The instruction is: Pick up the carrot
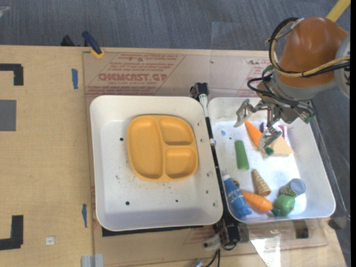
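Two orange carrot-like pieces lie in the right bin [320, 166]. A slim carrot [253, 133] lies slanted near the bin's upper middle. A second, thicker carrot [258, 201] lies near the front edge, against a blue bottle [236, 196]. My gripper [269, 138] hangs low over the upper part of this bin, just right of the slim carrot and next to a yellow wedge [283, 148]. I see nothing gripped by it. The wrist and its cables hide the bin's far right corner.
The right bin also holds a green cylinder [242, 154], a tan cone [260, 182], and a green toy [283, 204] beside a grey can [296, 187]. The left bin [105, 166] holds a yellow divided plate [163, 147]. A black divider [210, 143] separates the bins.
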{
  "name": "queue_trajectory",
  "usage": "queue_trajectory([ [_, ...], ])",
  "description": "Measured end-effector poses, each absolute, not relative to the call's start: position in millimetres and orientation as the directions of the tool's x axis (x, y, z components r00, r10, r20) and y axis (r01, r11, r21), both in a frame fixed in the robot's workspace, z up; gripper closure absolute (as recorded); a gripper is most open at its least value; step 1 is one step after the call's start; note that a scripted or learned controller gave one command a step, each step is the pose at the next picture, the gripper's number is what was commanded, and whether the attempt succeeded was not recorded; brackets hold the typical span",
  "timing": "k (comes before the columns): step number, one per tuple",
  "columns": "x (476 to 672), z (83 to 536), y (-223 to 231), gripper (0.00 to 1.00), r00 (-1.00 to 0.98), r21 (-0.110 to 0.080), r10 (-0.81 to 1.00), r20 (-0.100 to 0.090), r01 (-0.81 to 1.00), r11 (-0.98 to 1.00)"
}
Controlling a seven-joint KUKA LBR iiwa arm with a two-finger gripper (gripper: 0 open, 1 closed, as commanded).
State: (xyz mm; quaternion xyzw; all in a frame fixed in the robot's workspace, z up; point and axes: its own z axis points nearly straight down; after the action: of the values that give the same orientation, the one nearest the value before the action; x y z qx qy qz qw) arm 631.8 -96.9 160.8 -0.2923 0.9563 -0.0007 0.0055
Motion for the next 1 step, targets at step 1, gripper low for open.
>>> queue_trajectory([
  [1, 638.4, 97.8, -117.0, 0.0, -0.846, -0.004, -0.533, -0.012, -0.533, 0.846],
])
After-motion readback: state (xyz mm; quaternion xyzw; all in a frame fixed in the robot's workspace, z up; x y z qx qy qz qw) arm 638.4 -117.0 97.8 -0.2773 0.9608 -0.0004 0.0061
